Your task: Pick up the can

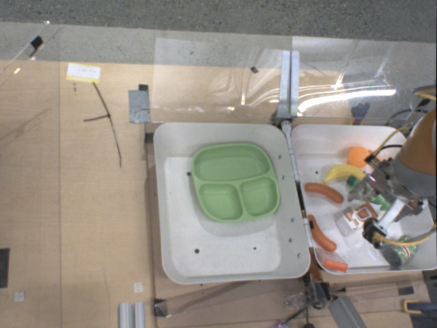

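Can (pixel 403 252) is in the right bin (pixel 321 137), at its near right corner, lying on its side by the bin wall. The dark end faces left and the green-and-white label faces up. It probably rolled there, so expect the wall to block a grasp from that side.

The gripper (pixel 381 219) is low over the same bin, just up-left of the can and right beside a small carton (pixel 355 219). Open or closed: you can't tell, since cables and wrist clutter hide it. Nothing is visibly held. The arm (pixel 418 157) comes in from the right, so the wrist sits above the can's half of the bin.

Clutter in the right bin:
- orange (pixel 357 156) and banana (pixel 343 174) at the far side
- one sausage (pixel 323 193) in the middle
- another sausage (pixel 322 235) along the left wall

All are apart from the can except the carton, which is near it.

The left bin (pixel 161 183) holds a green divided plate (pixel 235 182), which has no part in this task.

My call: you're at the approach stage, not yet on the can. Shift toward the near right corner and grip across the can's round body. Risks are pinching the carton instead, or the can rolling along the wall.
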### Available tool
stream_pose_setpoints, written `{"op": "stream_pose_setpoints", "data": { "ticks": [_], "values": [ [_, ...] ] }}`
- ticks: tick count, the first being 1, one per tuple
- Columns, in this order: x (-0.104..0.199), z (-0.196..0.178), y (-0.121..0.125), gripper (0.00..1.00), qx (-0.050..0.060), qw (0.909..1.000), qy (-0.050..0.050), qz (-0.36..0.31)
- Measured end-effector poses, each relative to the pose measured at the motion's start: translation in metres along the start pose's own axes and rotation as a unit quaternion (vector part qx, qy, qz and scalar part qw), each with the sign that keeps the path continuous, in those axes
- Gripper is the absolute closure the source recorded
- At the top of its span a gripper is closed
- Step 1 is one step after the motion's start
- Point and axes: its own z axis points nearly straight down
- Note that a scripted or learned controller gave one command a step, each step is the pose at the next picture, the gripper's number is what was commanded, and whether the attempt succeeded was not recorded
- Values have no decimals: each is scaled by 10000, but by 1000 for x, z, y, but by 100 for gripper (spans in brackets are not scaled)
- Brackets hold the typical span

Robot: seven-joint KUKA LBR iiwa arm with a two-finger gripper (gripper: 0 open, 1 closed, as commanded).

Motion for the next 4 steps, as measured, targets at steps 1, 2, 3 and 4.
{"op": "stream_pose_setpoints", "data": {
  "ticks": [1, 2, 3, 4],
  "values": [
    [-16, 12, -29, 0, -3, 9999, 14, -114],
    [-1, 10, 3, 0, 24, 9589, -14, 2839],
    [-82, -74, 2, 0, 13, 9704, -6, 2417],
    [20, 3, 33, 0, 32, 9837, -15, 1795]
  ]
}}
